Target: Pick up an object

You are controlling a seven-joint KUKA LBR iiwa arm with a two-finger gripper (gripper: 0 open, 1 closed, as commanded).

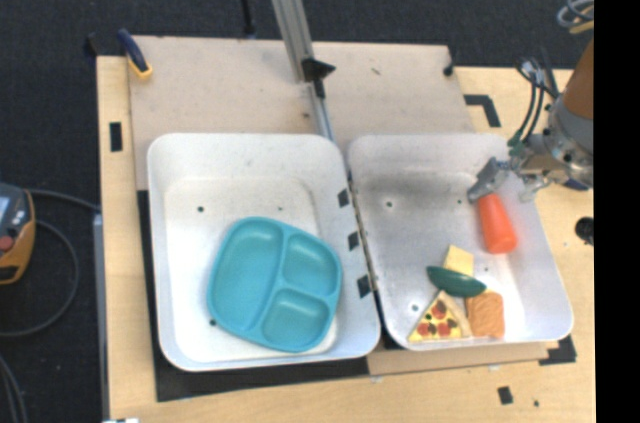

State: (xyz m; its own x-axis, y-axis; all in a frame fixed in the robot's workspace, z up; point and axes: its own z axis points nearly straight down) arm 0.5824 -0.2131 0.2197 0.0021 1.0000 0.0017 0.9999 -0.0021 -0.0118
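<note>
Hovering my gripper (508,183), fingers spread wide, I see one orange cylinder (497,222) just at six o'clock; one pizza slice (440,321), one cheese wedge (459,261) lie farther.

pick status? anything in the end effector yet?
Done: the arm has reached over the right bin, and the end effector sits just above the orange cylinder. In hand: nothing visibly gripped; the cylinder lies on the bin floor. Left: grasp and lift. The pizza slice, green piece and teal tray in the left bin lie apart from it.
</note>
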